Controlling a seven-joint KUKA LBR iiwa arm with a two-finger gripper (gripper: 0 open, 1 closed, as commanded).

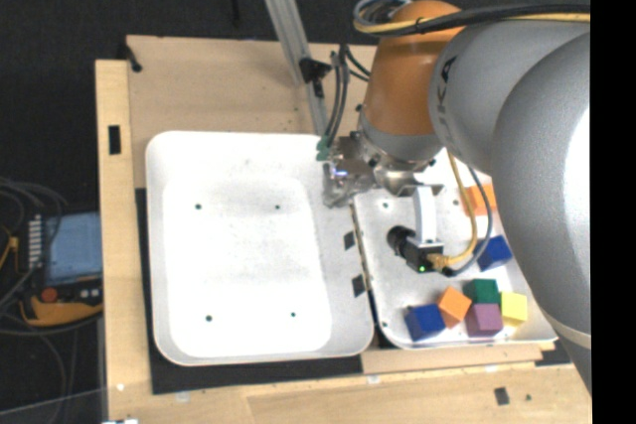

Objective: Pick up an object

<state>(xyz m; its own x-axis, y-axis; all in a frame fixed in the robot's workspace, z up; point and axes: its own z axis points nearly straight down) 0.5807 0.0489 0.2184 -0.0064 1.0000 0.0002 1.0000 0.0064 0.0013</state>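
The grey arm [517, 144] runs out of the picture at 3 o'clock, so its base is cut off. Its bulk covers the right bin [393, 333] from 12 o'clock round to 4 o'clock, hiding that rim and whatever lies below it. An orange thing [480, 198] at the bin's 2 o'clock shows as a sliver beside the arm, its shape unreadable. A blue block [495, 253] at 3 o'clock is half covered by the arm. The tool [345, 180], at the bin's 11 o'clock, is a small cluster of metal under the wrist, too small to read. The worktop [298, 402] is cut off at 6 o'clock, and cables [20, 204] leave the picture at 9 o'clock.
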